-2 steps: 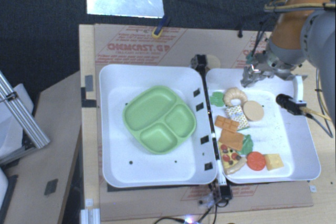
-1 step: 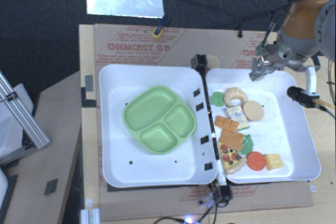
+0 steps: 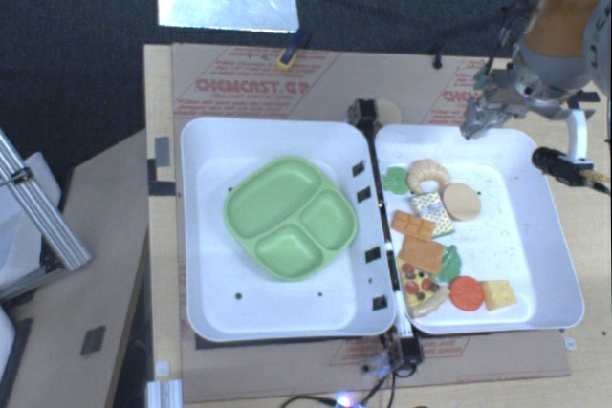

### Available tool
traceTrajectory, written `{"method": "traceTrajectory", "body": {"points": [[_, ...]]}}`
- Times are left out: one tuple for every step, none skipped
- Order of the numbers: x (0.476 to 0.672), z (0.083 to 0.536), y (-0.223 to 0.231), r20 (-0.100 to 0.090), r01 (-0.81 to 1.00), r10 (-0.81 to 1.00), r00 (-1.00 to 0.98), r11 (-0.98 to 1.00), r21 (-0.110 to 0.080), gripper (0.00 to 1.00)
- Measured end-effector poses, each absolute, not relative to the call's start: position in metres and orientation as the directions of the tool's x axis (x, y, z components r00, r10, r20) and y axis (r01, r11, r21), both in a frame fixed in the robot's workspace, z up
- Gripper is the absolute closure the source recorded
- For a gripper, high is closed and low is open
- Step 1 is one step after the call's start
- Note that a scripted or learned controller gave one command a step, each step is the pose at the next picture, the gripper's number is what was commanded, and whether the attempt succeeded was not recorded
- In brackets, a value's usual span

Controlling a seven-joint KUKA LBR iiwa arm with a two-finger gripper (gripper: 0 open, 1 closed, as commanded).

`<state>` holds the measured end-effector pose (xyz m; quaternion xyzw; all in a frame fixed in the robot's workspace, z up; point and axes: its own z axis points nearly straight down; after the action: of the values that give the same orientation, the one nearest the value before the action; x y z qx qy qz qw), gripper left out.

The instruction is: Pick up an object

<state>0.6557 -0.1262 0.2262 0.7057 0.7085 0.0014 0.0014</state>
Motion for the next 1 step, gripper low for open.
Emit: {"method": "traceTrajectory", "body": {"points": [[0.6234,0.2181,-0.0786,0.001,1.0,1.0,-0.007,0.007,-0.001,1.0]]}}
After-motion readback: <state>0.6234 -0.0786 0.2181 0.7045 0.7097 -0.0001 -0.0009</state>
